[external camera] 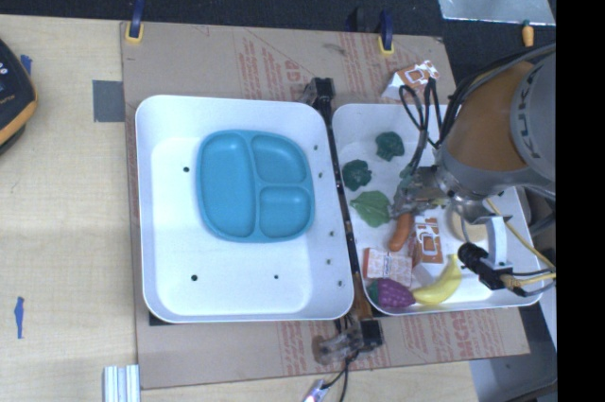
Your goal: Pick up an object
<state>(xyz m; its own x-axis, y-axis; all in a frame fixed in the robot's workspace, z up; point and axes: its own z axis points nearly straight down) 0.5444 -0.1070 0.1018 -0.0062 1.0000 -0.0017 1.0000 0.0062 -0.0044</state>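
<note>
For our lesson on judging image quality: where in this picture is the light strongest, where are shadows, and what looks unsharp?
In the camera view, light is strongest on the left bin, whose white floor nearly washes out around the blue divided plate; the arm shades part of the right bin; small items near the claw, like the banana, look soft, edges slightly blurred.

Even overhead light, soft focus (faint glare on bins [151, 201])

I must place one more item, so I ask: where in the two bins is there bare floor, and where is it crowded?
In the left bin, bare floor runs all around the blue plate, widest below it. The right bin is crowded: green pieces, a carrot, a banana and a purple item lie close together, with the arm above them. Only its top left corner looks free.
</note>
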